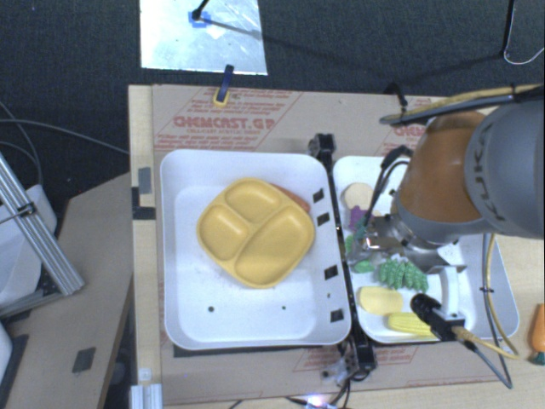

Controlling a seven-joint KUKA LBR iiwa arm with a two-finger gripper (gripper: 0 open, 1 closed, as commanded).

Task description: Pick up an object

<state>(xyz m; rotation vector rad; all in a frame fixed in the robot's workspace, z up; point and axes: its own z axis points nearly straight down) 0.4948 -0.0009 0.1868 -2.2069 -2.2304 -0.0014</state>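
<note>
Arm [460, 173] reaches low into the right bin [509, 309] over green [398, 273] and yellow toys [380, 299]; gripper state cannot be told; yellow divided plate [255, 231] sits in left bin [183, 313].

The arm [502, 164] is reaching in from the right, its thick grey body bending downward over the right side of the counter. The orange band [438, 169] is sitting just above the wrist and facing up toward the camera. Below it the grey wrist is pointing almost straight down, and the gripper [368, 244] is hanging low at its left end, mostly covered by the wrist.
</note>
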